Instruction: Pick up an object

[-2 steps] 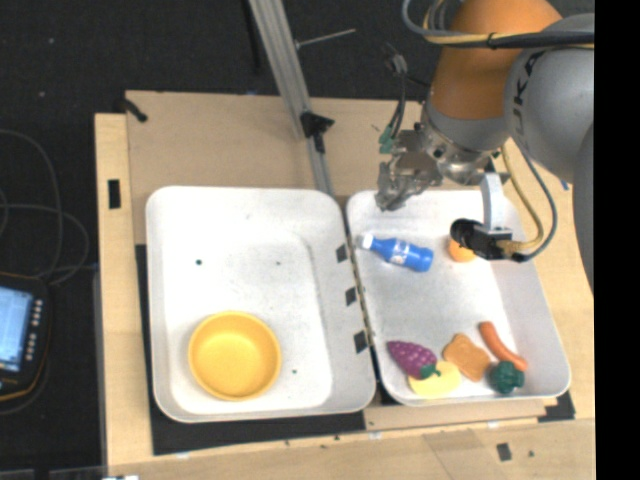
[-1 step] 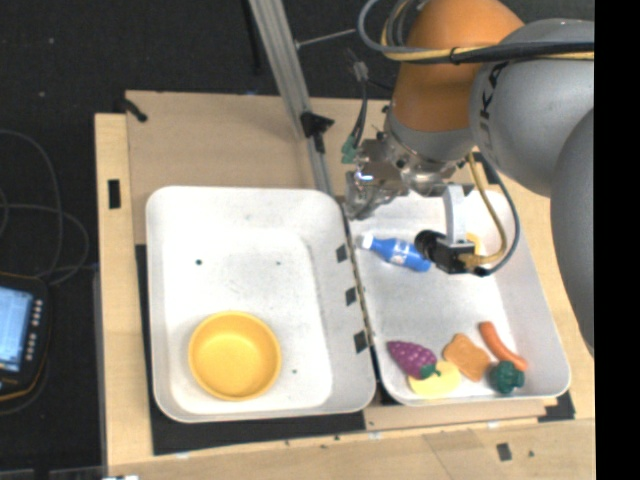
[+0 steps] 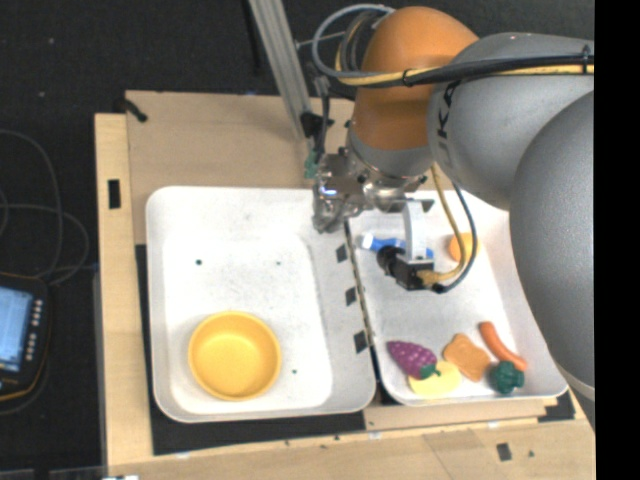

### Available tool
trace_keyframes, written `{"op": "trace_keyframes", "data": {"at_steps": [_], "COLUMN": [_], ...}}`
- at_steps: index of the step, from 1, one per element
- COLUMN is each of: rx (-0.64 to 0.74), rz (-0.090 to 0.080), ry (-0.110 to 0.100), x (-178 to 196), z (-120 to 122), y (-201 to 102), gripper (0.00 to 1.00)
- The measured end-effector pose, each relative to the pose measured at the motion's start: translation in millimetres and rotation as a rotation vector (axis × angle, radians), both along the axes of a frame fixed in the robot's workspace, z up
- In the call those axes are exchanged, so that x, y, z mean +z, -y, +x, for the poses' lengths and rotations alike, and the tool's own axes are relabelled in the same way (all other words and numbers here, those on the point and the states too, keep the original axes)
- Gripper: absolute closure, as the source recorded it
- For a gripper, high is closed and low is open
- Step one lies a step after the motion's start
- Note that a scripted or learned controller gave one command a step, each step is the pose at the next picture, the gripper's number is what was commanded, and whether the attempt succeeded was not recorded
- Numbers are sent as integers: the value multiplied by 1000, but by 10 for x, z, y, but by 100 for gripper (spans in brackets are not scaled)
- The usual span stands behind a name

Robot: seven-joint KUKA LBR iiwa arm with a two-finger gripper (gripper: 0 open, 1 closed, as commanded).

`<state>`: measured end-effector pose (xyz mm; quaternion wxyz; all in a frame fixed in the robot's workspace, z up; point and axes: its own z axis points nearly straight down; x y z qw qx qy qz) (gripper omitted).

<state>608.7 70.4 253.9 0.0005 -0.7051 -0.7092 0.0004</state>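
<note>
We see the pincer [image 3: 340, 208] low over the upper end of the divide where the two white bins meet, and we cannot tell its state from here. The things we could pick up lie well apart from it: a yellow bowl [image 3: 235, 354] in the lower part of the left bin [image 3: 240, 228], and toy food bunched in the right bin's [image 3: 505, 278] lower corner, namely purple grapes [image 3: 411, 355], a yellow piece [image 3: 436, 381], an orange piece [image 3: 467, 355] and a carrot [image 3: 502, 353]. We judge the main risk to be a descent here, which would meet bare floor or the bin rims. In the cluster, touching toys could be nudged aside. The bowl's round wall may slip.
</note>
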Motion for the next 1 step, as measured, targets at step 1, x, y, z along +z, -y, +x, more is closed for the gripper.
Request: {"op": "trace_keyframes", "data": {"at_steps": [1], "rx": [-4], "rz": [1], "ry": [2], "x": [9], "z": [5], "y": [18], "gripper": [0]}}
